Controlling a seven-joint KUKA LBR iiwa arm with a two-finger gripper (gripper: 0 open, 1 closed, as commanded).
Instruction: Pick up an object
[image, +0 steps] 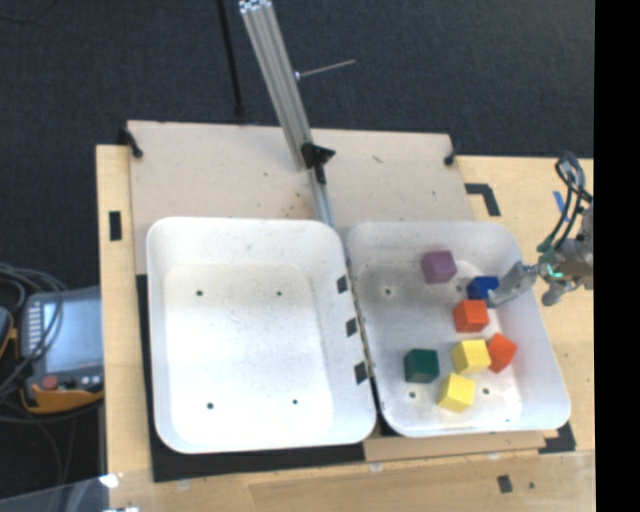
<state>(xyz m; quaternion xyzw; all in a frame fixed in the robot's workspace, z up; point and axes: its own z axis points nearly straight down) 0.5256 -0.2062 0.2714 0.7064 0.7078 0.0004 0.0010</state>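
A gripper (520, 280), its claw state impossible to tell, hovers beside the blue cube (482, 287) in the right bin (392, 415), where small, rigid, probably light blocks look easiest to take by two opposite flat faces.

Two white bins (250, 330) are seen on a tan wooden bench (115, 300), above dark carpet. Near the grey gripper (530, 283), a blue cube (483, 287), a purple cube (438, 266), two orange cubes (471, 316), two yellow cubes (470, 355) and a dark green cube (421, 364) are shown.
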